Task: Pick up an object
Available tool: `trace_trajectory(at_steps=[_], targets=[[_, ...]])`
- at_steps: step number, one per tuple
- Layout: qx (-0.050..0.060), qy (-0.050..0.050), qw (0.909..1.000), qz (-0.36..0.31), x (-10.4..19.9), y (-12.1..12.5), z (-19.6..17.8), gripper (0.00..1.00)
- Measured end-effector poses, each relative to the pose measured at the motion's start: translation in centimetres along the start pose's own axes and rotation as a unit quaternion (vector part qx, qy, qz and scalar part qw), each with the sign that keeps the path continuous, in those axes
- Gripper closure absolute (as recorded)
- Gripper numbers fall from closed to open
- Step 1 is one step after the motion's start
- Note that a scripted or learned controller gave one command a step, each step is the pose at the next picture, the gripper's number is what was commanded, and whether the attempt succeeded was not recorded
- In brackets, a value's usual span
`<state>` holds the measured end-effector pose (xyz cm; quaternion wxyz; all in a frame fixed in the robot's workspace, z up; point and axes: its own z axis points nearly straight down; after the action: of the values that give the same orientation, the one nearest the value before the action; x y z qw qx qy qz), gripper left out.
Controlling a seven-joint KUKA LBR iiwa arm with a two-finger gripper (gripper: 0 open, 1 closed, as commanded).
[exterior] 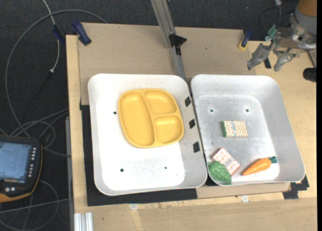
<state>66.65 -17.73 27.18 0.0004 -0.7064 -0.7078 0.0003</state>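
The right bin (271, 91) holds a small patterned box with a green edge (235, 129), a red-and-white checked packet (226, 159), a green leafy toy vegetable (219, 171) and an orange carrot (259, 165). My gripper (270, 60) hangs above the bench beyond the right bin's far edge, at the upper right. Its two fingers (255, 58) are spread apart with nothing between them. It is well away from all of the objects.
A yellow three-compartment plate (150, 117) lies in the left bin (100, 139). A metal pole (161, 8) rises from the bench behind the gap between the bins. Blue clamps (80, 32) sit at the bench's far corners. Cables and a control pendant (17, 167) lie at the left.
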Motion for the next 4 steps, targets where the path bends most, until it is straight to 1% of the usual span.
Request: trace_trajectory(at_steps=[1, 2, 3, 4], targets=[[0.0, 0.0, 1.0, 0.0, 0.0, 0.0, 0.0, 0.0], [0.003, 0.001, 1.0, 0.0, 0.3, 0.2, 6.3, 0.0], [0.002, 0.0, 1.0, 0.0, 0.3, 0.5, 10.6, 0.0], [0.003, 0.001, 1.0, 0.0, 0.7, 0.0, 15.0, 0.0]])
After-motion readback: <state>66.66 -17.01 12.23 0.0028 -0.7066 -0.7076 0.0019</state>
